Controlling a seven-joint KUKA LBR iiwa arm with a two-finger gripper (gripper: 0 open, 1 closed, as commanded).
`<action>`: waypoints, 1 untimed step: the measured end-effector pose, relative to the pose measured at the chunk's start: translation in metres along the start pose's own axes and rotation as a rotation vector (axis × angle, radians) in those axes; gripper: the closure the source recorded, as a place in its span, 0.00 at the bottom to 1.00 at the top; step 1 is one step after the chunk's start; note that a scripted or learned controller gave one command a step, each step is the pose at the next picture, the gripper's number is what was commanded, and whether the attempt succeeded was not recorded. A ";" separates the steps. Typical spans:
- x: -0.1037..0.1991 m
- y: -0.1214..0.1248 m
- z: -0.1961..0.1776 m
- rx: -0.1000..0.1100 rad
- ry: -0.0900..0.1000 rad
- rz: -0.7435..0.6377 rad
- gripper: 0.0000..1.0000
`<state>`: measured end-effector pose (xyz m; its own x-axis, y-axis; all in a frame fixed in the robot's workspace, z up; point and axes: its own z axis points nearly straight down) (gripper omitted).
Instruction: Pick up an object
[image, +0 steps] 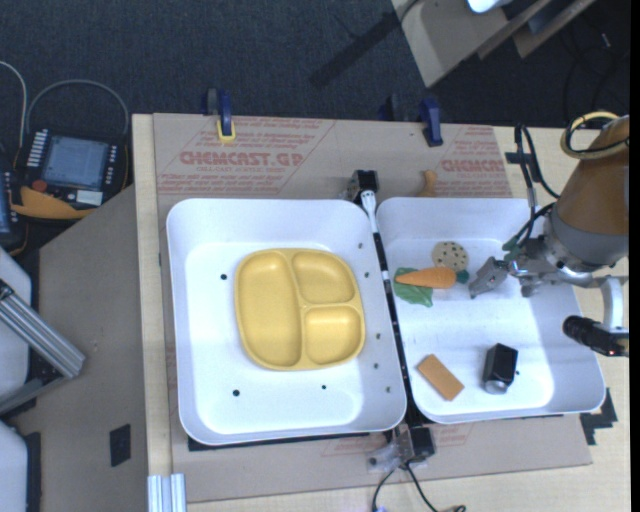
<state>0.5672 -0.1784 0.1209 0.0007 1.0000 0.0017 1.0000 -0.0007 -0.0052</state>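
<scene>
Yellow tray (298, 307) in left bin (190, 330), blue clamps (225, 115) at twelve o'clock, pendant (75, 165) at ten o'clock

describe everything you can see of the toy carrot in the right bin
The toy carrot has an orange body tapering toward the gripper and a green leafy end near the bin's left wall. It looks like plastic. It lies flat, roughly crosswise, in the right bin, just below a round speckled cookie.
</scene>
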 end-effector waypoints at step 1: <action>0.001 -0.001 0.039 -0.001 0.000 -0.001 0.00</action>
<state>0.5664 -0.1777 0.0822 0.0000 1.0000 0.0015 1.0000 0.0000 -0.0047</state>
